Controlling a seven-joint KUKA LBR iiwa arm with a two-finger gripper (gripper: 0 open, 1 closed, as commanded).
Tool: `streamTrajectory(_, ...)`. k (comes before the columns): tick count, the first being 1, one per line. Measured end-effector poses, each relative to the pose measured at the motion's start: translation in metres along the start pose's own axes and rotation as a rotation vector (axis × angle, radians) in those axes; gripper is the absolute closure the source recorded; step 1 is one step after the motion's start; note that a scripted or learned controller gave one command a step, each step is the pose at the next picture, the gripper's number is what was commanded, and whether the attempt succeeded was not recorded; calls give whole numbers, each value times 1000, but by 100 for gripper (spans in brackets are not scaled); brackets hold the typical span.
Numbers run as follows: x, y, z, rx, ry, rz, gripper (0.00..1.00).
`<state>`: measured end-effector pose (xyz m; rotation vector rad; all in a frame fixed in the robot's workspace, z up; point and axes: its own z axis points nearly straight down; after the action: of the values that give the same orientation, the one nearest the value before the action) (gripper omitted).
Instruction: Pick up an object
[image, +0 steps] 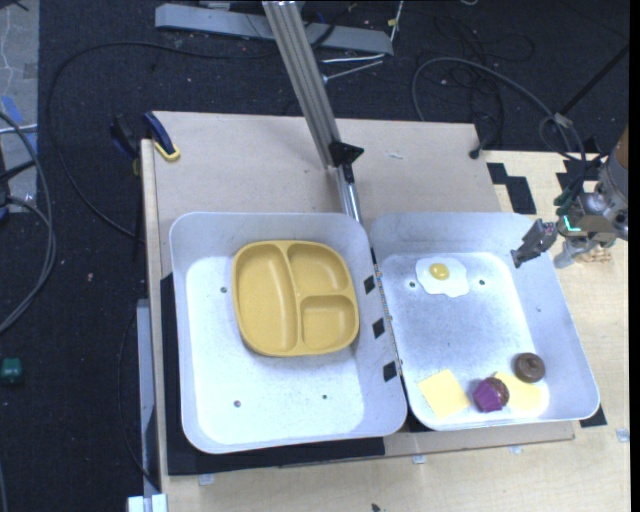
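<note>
Since nothing sits between the fingers, the task looks to be at its very start: the approach, with a target not yet chosen.

Nearest the camera, along the 6 o'clock rim of the right bin (560, 330), lie three candidates in a row: a yellow square slice (443, 393) at about 7 o'clock, a purple object (489, 394) touching or just beside it, and a brown doughnut-like piece (529, 368) at 5 o'clock, resting on a pale yellow patch. Farther back, at 11 o'clock in the same bin, is a fried egg (443, 277), well apart from the rest. The left bin (200, 330) holds a yellow divided plate (296, 298) near its centre.

Farthest off, the gripper (548, 246) hangs at the right bin's 2 o'clock corner, over the rim, its two fingers spread and bare.

My judgement is that the egg is the closest target, but it is flat and may slip from a pinch. The purple object stands taller and looks easier to grasp. Either way, the next move calls for travel inward over the bin, then a straight descent with the fingers kept apart.
</note>
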<state>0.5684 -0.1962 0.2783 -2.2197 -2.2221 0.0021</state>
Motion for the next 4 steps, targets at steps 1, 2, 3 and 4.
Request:
streamTrajectory(1,0,0,-1,-2,0,0,0)
streamTrajectory(2,1,10,55,3,1,0,0)
streamTrajectory(3,2,4,118,5,2,2,0)
streamTrajectory(4,3,-2,182,5,2,2,0)
